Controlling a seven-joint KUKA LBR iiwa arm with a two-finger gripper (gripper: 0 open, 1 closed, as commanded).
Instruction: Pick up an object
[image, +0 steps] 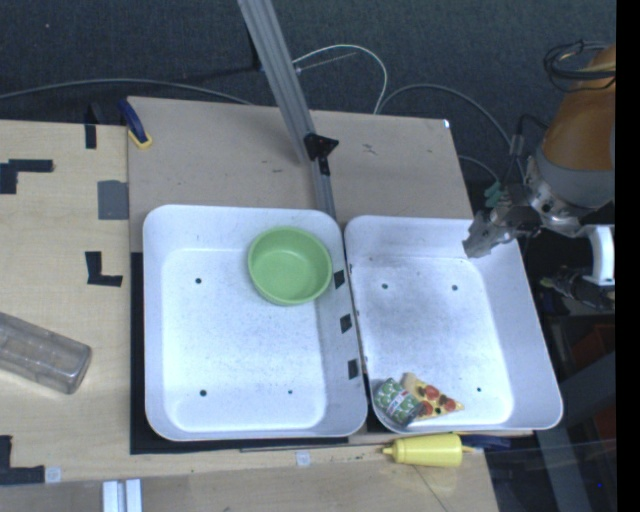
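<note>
A green bowl (290, 265) sits upright in the left bin (180, 330), up against that bin's far right corner, its rim close to the wall shared with the neighbouring bin. Its inside is plain and nothing shows in it. In the right bin (500, 340) a small crumpled packet (413, 398), printed in green, red and yellow, lies at the near left corner, touching or nearly touching the front wall. The rest of both bin floors is speckled white with a few small dark dots.

The gripper (480, 240) hangs over the far right corner of the right bin, well apart from both the bowl and the packet. It is small and blurred, and whether it is spread or closed cannot be told; nothing is seen in it. Behind it the arm (575, 150) rises at the right, grey below its orange band.

Just outside the right bin's front wall a yellow bottle (430, 450) lies on its side on the counter (220, 150). At the far left a clear plastic cylinder (40, 352) lies tilted on the counter. A grey metal pole (285, 80) slants down from the top to the gap between the bins, and thin cables (350, 55) loop beyond it.
</note>
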